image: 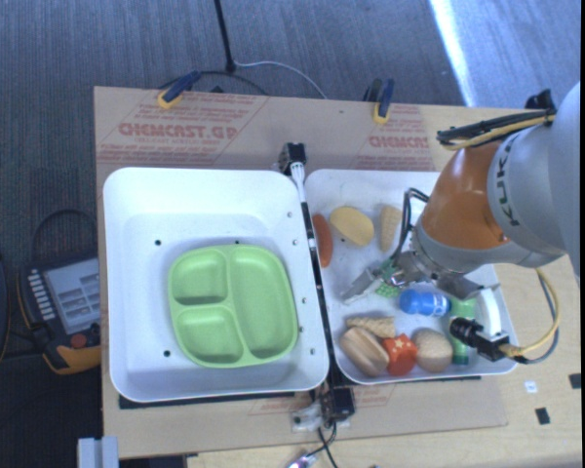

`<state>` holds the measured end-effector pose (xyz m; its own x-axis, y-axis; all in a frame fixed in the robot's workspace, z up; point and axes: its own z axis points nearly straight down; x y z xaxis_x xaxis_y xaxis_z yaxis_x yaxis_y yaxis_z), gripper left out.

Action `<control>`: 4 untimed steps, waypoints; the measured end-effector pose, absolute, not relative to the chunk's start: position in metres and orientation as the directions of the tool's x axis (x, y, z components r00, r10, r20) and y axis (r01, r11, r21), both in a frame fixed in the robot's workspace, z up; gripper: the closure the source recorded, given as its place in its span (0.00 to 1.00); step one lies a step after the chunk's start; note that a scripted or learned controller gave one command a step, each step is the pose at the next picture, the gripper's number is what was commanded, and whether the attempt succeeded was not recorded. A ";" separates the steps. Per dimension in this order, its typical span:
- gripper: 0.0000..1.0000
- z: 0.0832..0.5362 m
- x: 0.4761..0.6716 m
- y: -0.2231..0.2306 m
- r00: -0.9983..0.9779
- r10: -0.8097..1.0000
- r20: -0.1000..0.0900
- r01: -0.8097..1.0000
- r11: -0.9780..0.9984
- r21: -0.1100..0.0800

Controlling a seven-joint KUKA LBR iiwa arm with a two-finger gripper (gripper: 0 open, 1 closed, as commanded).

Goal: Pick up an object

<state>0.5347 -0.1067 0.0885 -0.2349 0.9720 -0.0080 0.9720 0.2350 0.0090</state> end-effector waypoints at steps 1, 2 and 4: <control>0.00 0.089 0.510 -0.170 -0.052 0.999 -0.004 0.999 0.052 0.012; 0.00 0.089 0.488 -0.173 -0.573 0.820 -0.019 0.820 0.573 0.009; 0.00 0.089 0.490 -0.104 -0.460 0.888 -0.015 0.888 0.460 0.014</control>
